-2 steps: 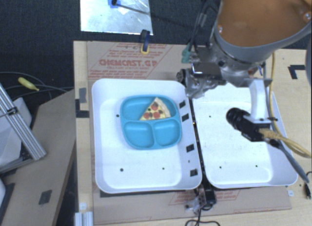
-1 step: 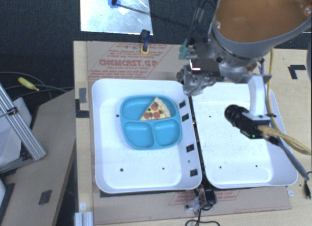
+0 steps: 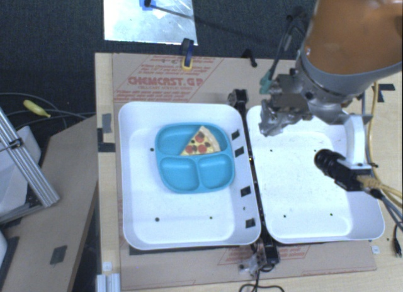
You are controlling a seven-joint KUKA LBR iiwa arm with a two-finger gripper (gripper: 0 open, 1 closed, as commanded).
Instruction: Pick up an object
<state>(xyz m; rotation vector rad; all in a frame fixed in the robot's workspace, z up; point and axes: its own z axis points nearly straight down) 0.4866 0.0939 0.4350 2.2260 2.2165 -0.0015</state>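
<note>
Two white bins are sitting side by side, and the left bin (image 3: 135, 177) is holding a blue divided plate (image 3: 189, 174) with a toy pizza slice (image 3: 203, 141) lying in its far compartment. The gripper (image 3: 275, 124) is hanging over the right bin (image 3: 302, 209) at its far left corner, well apart from the slice; whether it is spread or closed cannot be told.

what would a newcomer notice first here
The bright blue three-compartment plastic plate in the middle of the left white bin draws the eye first, with a toy pizza slice in its far compartment. Next is the grey and orange arm looming over the right white bin, its gripper at that bin's far left corner.
</note>
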